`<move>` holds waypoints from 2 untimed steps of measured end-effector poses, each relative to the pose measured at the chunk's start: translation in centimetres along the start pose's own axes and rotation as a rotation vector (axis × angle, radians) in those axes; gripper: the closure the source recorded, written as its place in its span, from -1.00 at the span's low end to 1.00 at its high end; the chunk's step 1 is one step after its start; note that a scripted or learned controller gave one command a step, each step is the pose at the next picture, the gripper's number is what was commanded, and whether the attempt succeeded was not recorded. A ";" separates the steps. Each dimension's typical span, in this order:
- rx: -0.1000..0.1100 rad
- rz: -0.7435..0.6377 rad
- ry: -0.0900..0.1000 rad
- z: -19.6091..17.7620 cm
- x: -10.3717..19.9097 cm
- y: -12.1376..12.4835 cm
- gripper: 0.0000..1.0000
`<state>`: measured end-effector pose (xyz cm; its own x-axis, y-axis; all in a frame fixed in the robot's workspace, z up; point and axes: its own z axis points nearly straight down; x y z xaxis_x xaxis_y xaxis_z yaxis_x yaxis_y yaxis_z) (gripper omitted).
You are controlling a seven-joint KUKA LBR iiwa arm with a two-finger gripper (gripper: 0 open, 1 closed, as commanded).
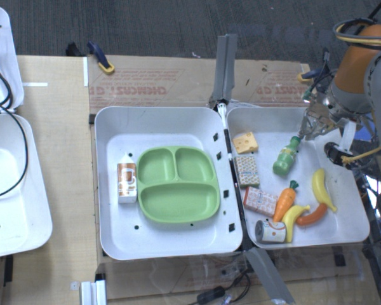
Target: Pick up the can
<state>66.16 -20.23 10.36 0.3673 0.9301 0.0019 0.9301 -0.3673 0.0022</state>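
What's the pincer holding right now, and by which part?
Nothing visible between its fingers. The pincer hovers by the green bottle's cap end; the can lies untouched at the bin's front.

The plate (178, 184) is lying in the left bin (108, 170), a carton (126, 182) just to its left. In the right bin (355, 227), the can (270, 231) is sitting at the near edge, beside a carrot (284, 201) and banana (294, 217).

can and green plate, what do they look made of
Can: likely metal under a printed white and red label, with a dull grey end; it lies on its side. Plate: probably moulded plastic, uniform light green with a soft sheen and rounded dividers.
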 end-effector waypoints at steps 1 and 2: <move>0.002 -0.209 -0.003 -20.1 4.4 -1.9 1.00; 0.006 -0.157 -0.003 -12.8 7.5 -7.4 1.00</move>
